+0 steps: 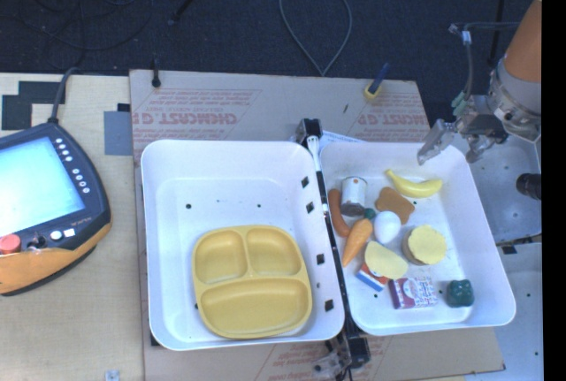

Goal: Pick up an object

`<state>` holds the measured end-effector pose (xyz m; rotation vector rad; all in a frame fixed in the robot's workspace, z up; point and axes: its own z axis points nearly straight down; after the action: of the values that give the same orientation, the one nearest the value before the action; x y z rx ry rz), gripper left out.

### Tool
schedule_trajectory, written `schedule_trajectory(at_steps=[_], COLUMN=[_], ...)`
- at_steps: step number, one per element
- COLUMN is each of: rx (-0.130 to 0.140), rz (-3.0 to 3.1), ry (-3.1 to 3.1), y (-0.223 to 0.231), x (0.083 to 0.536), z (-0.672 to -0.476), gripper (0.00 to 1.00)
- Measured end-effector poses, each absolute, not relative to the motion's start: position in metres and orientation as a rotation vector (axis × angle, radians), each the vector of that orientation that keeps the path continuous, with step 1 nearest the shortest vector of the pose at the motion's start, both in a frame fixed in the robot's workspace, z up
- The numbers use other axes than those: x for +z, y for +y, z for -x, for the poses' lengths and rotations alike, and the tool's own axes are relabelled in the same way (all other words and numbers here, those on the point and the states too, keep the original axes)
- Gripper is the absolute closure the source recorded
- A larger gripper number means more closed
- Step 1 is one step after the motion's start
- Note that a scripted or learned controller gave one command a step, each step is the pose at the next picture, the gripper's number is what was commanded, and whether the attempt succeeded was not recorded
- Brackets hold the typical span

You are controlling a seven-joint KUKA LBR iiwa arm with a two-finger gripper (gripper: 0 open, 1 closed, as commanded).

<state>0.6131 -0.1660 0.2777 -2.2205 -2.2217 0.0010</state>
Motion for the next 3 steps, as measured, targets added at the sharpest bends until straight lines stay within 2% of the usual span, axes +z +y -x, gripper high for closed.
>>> schedule_trajectory(at_steps=[1,2,3], rx=[0.004,0.002,0.003], rz=[2.213,2.22,2.223], ry=[-2.224,-2.221,-2.214], y=[-0.157,-0.106,-0.1], x=[0.186,0.088,0.089], z=[-0.635,-0.579,-0.551], gripper=[0.0,0.0,0.0])
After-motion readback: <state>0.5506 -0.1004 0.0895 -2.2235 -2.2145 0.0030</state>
